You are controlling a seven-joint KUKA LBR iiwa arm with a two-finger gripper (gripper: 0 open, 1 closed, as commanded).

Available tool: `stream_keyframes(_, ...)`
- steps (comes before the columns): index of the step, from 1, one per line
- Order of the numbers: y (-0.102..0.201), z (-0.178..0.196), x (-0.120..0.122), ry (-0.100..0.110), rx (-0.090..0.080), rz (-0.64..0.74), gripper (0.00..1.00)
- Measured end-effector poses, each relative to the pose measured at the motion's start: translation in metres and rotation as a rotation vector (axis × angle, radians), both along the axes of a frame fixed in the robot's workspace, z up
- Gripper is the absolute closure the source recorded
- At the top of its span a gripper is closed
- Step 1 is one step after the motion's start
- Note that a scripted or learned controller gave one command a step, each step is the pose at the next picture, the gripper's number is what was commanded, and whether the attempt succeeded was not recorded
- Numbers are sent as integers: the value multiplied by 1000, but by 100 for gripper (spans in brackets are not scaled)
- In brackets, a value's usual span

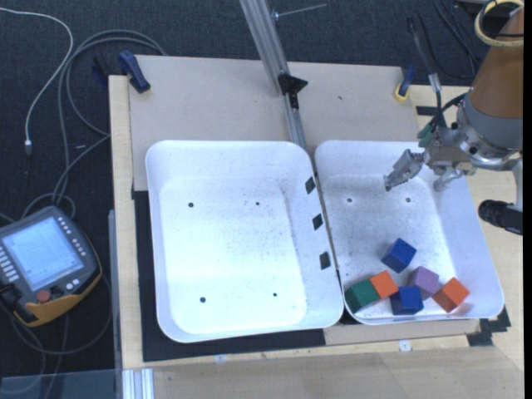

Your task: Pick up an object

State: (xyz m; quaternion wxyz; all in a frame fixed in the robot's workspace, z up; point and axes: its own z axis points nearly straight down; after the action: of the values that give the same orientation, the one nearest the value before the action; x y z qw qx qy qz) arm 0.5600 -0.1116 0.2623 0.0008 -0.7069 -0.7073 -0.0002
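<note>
Several small blocks lie at the near end of the right bin [465, 223]: a blue block [400, 254], a purple block [426, 280], an orange block [383, 284], a second orange block [452, 293], a second blue block [406, 300] and a green block [361, 294]. My gripper [420, 175] hangs over the far part of the right bin, well above and behind the blocks. Its two fingers stand spread apart with nothing between them.
The left bin [166, 223] sits beside the right one. A slanted metal pole [266, 48] rises behind the bins. A teach pendant [41, 260] lies on the floor at the left. Blue clamps [133, 71] hold the board's far corners.
</note>
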Motion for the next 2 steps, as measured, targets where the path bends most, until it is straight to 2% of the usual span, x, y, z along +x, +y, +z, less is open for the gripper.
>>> stream_keyframes(1,-44,-112,-40,9,0,-5,0)
stream_keyframes(2,-6,-147,-56,-22,-10,-3,0)
